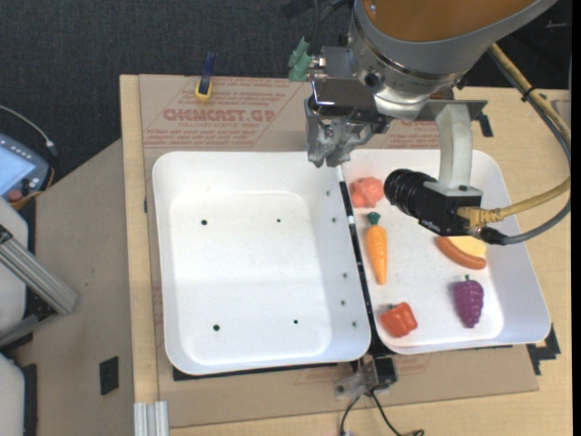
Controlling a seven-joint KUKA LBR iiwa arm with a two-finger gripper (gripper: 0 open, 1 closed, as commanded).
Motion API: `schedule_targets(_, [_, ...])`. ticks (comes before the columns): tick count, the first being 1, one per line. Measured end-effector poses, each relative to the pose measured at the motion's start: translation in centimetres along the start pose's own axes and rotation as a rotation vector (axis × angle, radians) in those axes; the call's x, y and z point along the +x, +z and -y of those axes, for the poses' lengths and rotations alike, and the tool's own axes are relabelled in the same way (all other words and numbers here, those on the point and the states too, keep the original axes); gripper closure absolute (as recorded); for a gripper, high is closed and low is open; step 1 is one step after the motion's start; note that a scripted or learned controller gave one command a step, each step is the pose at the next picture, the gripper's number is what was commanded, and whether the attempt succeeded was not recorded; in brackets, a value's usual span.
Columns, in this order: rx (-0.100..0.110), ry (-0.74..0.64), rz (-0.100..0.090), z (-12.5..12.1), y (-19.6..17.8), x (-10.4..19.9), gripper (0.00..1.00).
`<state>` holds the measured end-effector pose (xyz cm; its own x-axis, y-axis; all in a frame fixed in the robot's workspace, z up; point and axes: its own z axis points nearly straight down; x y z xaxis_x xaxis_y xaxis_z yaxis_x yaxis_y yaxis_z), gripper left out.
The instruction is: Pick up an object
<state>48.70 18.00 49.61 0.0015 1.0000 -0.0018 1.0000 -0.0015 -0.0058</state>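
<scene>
The carrot (377, 254) lies in the right bin (517, 284), close to its left wall. A pink toy (367, 192) sits just behind the carrot, a red pepper (398, 319) just in front, and purple grapes (468, 301) and an orange slice (461, 250) off to its right. The gripper (329, 155) hangs behind the carrot with nothing in it; I cannot tell if it is open. The left bin (182, 271) sits beside.

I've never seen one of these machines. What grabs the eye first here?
The huge grey and orange robot arm looming over the top, its metal tool hanging above the bins' far edge. Then the bright plastic toy food in the right white bin: an orange carrot, purple grapes, a red pepper.
</scene>
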Motion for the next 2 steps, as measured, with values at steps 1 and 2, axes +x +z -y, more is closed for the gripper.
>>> schedule_targets(1, [-0.011, -0.003, -0.003, -2.8, -2.9, 2.0, 1.0])
schedule_targets(2, [-0.002, 0.0, -0.001, -2.1, -1.8, 0.6, 1.0])
